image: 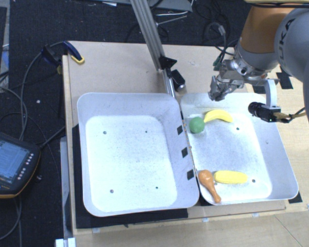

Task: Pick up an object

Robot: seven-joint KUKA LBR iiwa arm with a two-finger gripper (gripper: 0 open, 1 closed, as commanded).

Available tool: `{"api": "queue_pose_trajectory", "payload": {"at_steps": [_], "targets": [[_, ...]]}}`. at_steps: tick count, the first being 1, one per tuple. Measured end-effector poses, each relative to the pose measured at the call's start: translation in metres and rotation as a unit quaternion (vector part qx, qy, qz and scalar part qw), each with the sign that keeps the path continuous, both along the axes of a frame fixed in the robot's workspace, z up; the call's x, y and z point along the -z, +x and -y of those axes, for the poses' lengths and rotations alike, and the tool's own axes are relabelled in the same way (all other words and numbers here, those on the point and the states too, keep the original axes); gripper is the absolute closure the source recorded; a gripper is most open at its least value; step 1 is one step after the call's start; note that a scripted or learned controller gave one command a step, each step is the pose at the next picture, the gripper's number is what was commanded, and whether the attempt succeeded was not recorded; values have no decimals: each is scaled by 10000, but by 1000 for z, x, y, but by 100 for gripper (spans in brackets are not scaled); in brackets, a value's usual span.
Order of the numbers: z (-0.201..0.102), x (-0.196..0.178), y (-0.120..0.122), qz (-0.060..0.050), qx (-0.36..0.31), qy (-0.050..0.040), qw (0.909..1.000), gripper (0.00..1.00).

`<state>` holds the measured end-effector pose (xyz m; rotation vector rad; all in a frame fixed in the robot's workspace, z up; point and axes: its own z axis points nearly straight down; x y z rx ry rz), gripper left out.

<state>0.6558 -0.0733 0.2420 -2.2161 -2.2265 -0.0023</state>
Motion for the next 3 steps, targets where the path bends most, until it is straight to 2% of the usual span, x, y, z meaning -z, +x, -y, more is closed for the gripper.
{"api": "queue_pose_trajectory", "payload": {"at_steps": [1, 3], "targets": [[-48, 7, 12, -6, 2, 0, 10000, 100], [-162, -8, 13, -2, -1, 1, 10000, 100]]}}
